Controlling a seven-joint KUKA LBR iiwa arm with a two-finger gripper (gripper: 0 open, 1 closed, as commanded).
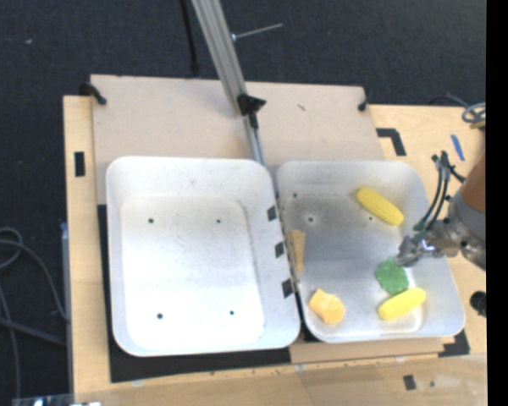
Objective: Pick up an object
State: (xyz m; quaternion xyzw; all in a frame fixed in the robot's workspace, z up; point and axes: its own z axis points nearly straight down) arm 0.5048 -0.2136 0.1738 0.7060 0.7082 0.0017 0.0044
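- Camera view, looking down at a slant on a wooden bench (83,227) carrying two shallow white bins side by side.
- Left bin (118,252) — white floor with a few small dark dots.
- Right bin (322,184) holding five things, all loose on its floor.
- Yellow oblong piece (379,205) lying tilted near the far right corner of the right bin.
- Green piece (393,277) toward the near right side, just beside and above a second yellow oblong piece (401,304) — close enough that touching or apart cannot be told.
- Orange-yellow chunk (328,306) near the near left corner of the right bin.
- Thin tan piece (296,249) lying along the left wall of the right bin, next to the divide between the bins.
- Gripper (409,253) reaching in over the right edge of the right bin, low and just above the green piece, between the two yellow pieces; nothing visible between the fingers, and open or closed cannot be told from this blur.
- Grey arm body (464,227) at the right edge of the bench, with dark cables looping above it.
- Slanted metal bar (222,45) rising from the far side of the bench, ending at the gap between the bins.
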